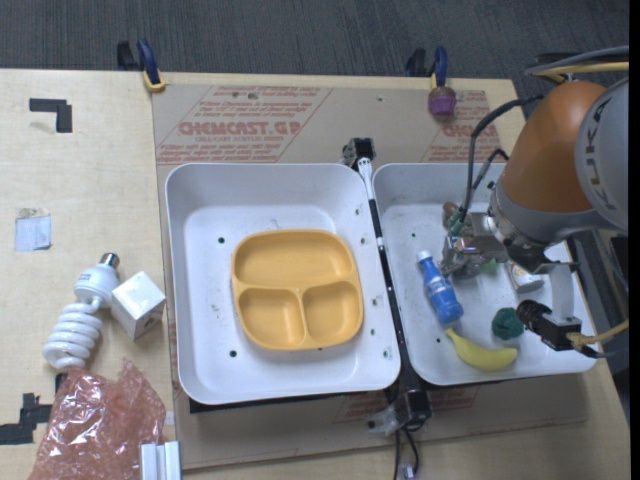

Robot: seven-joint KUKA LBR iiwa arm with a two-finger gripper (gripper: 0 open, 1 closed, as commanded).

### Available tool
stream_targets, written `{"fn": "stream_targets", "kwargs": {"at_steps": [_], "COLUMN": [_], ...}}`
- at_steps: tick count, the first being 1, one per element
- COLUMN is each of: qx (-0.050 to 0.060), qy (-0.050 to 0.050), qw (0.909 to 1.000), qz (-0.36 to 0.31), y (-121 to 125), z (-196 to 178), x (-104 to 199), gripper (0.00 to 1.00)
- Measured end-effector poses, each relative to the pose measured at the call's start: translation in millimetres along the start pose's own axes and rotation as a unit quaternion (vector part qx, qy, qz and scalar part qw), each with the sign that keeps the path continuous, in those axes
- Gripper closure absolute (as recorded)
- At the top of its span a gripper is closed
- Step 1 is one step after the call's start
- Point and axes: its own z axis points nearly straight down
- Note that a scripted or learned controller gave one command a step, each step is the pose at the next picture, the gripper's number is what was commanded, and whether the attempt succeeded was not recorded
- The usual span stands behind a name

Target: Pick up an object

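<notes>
The grey arm (560,158) with its orange band looms over the right bin (400,193), its gripper (463,258) low inside, fingers' state impossible to tell, just beside a blue bottle (440,290), with a banana (482,352) and green object (507,323) near, a yellow tray (297,288) in the left bin (190,268).

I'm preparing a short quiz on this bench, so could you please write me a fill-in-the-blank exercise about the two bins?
1. The yellow tray has ____ compartments.
2. The tray lies in the ____ bin.
3. The banana lies in the ____ bin, near the blue bottle.
4. The gripper is over the ____ bin.

Missing words: three; left; right; right
</notes>
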Motion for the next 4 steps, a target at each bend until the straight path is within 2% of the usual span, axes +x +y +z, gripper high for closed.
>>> {"fn": "stream_targets", "kwargs": {"at_steps": [1,2,3,4], "qx": [0.000,0.001,0.000,0.001], "qy": [0.000,0.000,0.000,0.000], "qw": [1.0000,1.0000,1.0000,1.0000], "qz": [0.000,0.001,0.002,0.000], "y": [0,5,5,-42], "z": [0,100,91,0], "x": [0,-39,-39,25], "gripper": [0.00,0.00,1.00,1.00]}}
